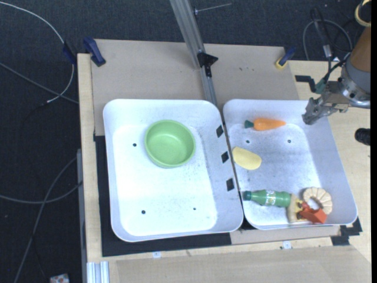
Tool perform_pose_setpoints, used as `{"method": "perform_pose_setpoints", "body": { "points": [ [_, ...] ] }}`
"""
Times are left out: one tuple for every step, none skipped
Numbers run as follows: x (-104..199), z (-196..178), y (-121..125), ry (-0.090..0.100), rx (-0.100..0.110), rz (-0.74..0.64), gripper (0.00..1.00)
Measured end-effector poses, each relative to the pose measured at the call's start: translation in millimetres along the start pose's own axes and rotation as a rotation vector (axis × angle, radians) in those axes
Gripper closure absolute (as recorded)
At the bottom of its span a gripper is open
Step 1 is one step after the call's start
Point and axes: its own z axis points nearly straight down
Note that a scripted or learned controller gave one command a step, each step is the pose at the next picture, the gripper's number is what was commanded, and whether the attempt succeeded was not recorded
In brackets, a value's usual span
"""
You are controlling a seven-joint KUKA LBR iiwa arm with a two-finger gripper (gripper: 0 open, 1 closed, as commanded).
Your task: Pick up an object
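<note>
A pale tan wooden bench top point(153, 75) sits on dark carpeted floor point(35, 158). A slanted grey metal post point(187, 22) rises from the bench's far edge; thin white cables point(35, 17) trail across the carpet left of it.

No text, brand, number or sign can be read; the green bottle point(268, 198) at the lower right bears a label too small to make out.

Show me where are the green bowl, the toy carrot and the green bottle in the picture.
green bowl point(169, 143): camera view, on the middle of its inside, in the left bin.
toy carrot point(269, 124): camera view, on its orange body, right bin.
green bottle point(271, 198): camera view, on its labelled middle, right bin.
</note>
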Motion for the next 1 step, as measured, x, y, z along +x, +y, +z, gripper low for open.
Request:
{"method": "perform_pose_setpoints", "body": {
  "points": [
    [0.3,-17.9,1.6,-0.001,0.002,0.000,1.00]
  ]
}}
